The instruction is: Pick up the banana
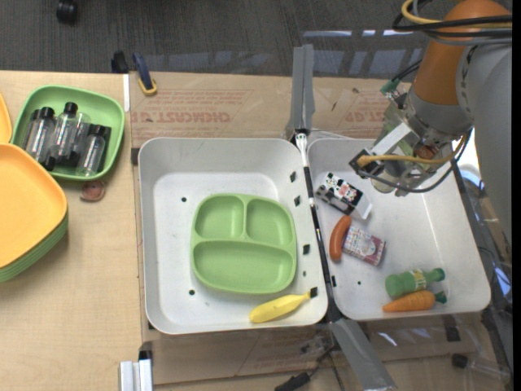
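The yellow banana (279, 307) lies at the front edge of the left bin (163, 300), just below the green divided plate (244, 243) and pointing towards the bin's right corner. The gripper (418, 155) hangs over the back of the right bin (464, 243), far from the banana, up and to its right. Nothing shows in its grasp. The arm's orange band (456, 47) rises above it at the top right.
In the right bin lie a black-and-white toy (340, 191), an orange sausage (338, 238), a pink packet (364, 247), a green bottle (413, 281) and a carrot (412, 300). On the bench at the left sit a green tray of vials (69, 133) and stacked orange plates (28, 210).
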Robot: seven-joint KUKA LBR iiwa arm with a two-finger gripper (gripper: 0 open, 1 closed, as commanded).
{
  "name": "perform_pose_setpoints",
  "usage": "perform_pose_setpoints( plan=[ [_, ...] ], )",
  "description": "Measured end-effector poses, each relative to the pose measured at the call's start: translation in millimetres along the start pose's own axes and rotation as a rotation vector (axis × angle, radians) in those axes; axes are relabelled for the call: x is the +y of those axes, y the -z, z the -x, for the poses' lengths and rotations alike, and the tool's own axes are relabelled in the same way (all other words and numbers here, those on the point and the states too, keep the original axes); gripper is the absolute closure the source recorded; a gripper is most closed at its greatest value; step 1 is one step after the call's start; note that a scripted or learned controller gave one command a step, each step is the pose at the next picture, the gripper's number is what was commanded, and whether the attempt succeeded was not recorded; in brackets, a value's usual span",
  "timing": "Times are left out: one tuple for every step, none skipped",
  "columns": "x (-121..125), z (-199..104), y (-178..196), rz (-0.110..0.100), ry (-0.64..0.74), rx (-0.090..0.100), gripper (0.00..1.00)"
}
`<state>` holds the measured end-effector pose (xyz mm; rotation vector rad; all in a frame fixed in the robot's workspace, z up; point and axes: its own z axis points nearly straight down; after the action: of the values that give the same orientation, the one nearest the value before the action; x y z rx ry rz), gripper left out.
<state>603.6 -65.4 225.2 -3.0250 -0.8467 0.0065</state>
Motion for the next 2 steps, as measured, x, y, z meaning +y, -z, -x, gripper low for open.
perform_pose_setpoints(
  plan=[
    [-20,-60,83,0.001,0.016,-0.001,1.0],
    [8,-42,19,-0.001,0.367,-0.001,1.0]
  ],
)
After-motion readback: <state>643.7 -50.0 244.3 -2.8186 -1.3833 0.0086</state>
